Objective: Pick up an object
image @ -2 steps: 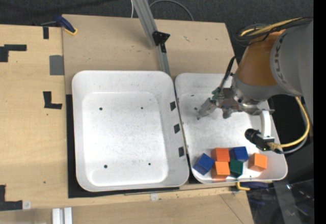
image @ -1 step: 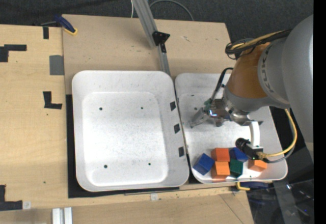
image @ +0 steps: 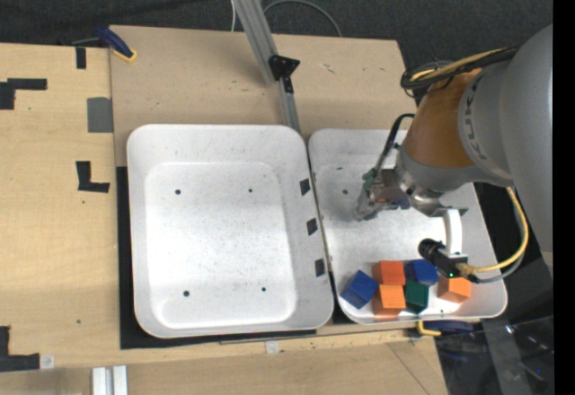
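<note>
Grey arm's hand [image: 370, 203] low over the right shallow white bin [image: 346, 151], finger state impossible to tell, small orange, blue and green blocks [image: 402, 284] clustered in that bin's near corner, apart from the hand, nearer the viewer

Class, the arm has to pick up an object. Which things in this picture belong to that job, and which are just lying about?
Belong to the job: gripper; blocks clustered in the right bin.

Lying about: left bin; metal pole; black tape marks; blue clamp.

A grey metal pole [image: 256, 21] slants across the wooden bench [image: 54, 160] above the left bin [image: 216, 227].
</note>
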Robot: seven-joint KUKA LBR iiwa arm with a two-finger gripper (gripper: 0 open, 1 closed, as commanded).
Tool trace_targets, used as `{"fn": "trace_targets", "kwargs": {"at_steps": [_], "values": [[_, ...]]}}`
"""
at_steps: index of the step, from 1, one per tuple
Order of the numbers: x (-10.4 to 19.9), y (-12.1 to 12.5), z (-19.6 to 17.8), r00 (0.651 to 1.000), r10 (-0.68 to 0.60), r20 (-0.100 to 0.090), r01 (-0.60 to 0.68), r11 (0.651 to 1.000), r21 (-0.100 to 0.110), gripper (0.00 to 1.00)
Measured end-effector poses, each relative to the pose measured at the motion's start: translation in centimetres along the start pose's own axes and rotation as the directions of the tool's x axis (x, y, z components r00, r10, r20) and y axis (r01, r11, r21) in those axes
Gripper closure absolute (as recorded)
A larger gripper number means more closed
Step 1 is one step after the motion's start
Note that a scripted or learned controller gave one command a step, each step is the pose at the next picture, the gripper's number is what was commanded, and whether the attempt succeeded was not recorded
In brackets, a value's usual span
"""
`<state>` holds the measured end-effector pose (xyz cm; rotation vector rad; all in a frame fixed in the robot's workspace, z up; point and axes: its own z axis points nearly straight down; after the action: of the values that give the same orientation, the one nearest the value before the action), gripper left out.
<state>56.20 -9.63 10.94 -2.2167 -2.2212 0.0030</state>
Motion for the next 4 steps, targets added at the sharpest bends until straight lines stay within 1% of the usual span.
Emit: {"fn": "trace_targets", "kwargs": {"at_steps": [1, 2, 3, 4], "values": [[0.1, 0.4, -6.3, 1.000, 0.001, 0.002, -0.001, 1.000, -0.009, 1.00], [-0.2, 1.5, -11.7, 1.000, 0.001, 0.002, -0.001, 1.000, -0.009, 1.00], [-0.1, 1.5, -14.7, 1.000, 0.001, 0.002, -0.001, 1.000, -0.006, 1.00], [4.9, 0.3, -15.2, 1.000, -0.004, 0.000, 0.004, 1.000, -0.003, 1.00]]}}
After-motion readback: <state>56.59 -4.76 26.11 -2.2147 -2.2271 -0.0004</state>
